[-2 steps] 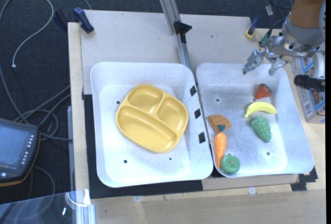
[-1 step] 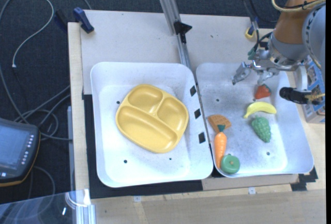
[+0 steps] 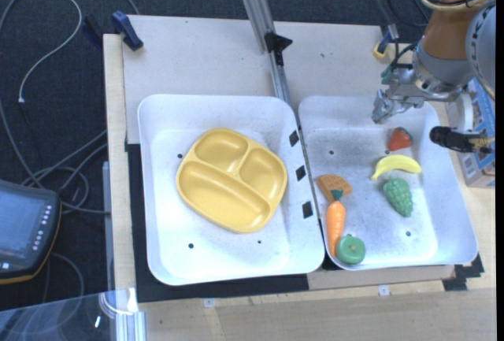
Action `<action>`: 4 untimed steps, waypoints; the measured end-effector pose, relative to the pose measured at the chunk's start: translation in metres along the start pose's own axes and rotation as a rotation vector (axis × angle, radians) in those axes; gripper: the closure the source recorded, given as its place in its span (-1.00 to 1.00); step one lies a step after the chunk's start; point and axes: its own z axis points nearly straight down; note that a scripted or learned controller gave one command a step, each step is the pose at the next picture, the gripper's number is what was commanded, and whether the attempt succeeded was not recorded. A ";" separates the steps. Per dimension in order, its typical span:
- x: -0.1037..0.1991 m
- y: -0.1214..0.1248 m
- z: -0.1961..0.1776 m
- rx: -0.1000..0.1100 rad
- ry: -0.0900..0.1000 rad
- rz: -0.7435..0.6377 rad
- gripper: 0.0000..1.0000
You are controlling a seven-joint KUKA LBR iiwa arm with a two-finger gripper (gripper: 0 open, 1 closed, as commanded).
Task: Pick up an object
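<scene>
The right bin (image 3: 441,237) holds several toy foods: a red strawberry (image 3: 400,139), a yellow banana (image 3: 396,166), green grapes (image 3: 398,196), an orange carrot (image 3: 335,226), a green apple (image 3: 350,250) and a brown bread slice (image 3: 333,186). My gripper (image 3: 386,109) hangs over the bin's far edge, a little up and left of the strawberry. Nothing shows between its fingertips. A yellow divided plate (image 3: 231,179) lies in the left bin (image 3: 157,142).
A slanted metal pole (image 3: 256,1) crosses the bench's back and ends between the bins. Blue clamps (image 3: 127,29) sit at the bench corners. Cables and a tablet (image 3: 24,229) lie on the floor to the left.
</scene>
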 end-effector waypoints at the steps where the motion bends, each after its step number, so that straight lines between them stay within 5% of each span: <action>1: 0.005 0.009 -0.062 -0.008 -0.003 0.000 1.00; 2: 0.006 0.010 -0.118 -0.007 -0.003 0.000 1.00; 4: 0.113 -0.014 -0.107 0.005 0.003 -0.004 1.00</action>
